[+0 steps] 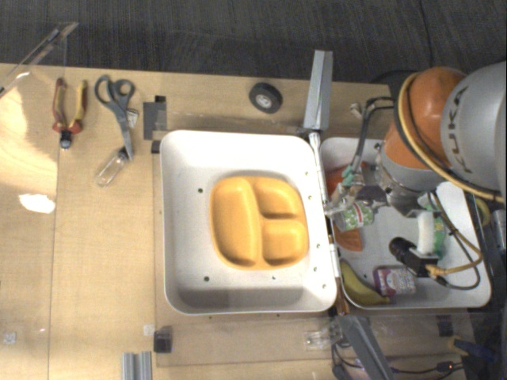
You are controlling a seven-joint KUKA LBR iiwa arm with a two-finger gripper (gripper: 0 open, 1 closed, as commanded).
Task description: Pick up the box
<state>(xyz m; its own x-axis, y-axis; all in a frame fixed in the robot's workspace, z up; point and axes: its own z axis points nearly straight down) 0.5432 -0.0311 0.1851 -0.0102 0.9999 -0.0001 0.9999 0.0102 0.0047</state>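
well, our gripper [354,200] hangs low over the left side of the right bin [463,282], close to the wall shared with the left bin [186,212], and we cannot tell from this angle whether it is spread or pressed together. just beneath it lies a small green and white item [355,215], with something red [341,179] beside it towards the far rim; whether the gripper touches either is not clear to us. further out, near the front rim of the same bin, sits what we take to be the box [394,280]: a small purple carton lying flat, its left end just beside a banana [358,287], perhaps touching it. a white and green packet [428,234] lies behind it, apart. we judge the box to be light, thin card, fairly stiff along its edges but easy to dent across the broad faces, and its printed skin looks a little slick. we would take it across its short width, near the middle of its length, with a modest squeeze, and come down on the side away from the banana so nothing else is caught. being so light, it may skid or tip if nudged off centre. beyond all this, the left bin holds only a yellow divided tray [257,220], which plays no part.
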